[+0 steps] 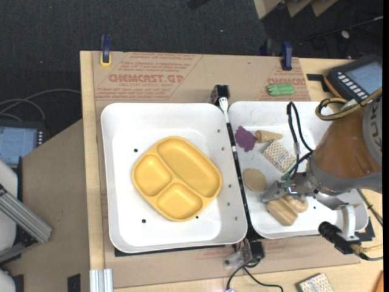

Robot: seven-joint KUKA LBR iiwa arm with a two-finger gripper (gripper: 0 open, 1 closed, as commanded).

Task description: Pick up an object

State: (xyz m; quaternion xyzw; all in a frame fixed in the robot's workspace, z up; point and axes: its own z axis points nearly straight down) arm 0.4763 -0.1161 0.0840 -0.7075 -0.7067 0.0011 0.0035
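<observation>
From the camera view, the gripper (284, 192) hung low in the right bin (267, 229), directly above a tan, bread-like object (285, 210). I could not tell if the fingers were spread or pressed together. For a good grasp, I judged they should straddle this object across its narrow side, away from the round tan piece (254, 179) just beside it. The left bin (115, 163) held a yellow divided tray (176, 178). Both bins lay on a tabletop (152, 78) with red print, dark carpet behind it.
</observation>
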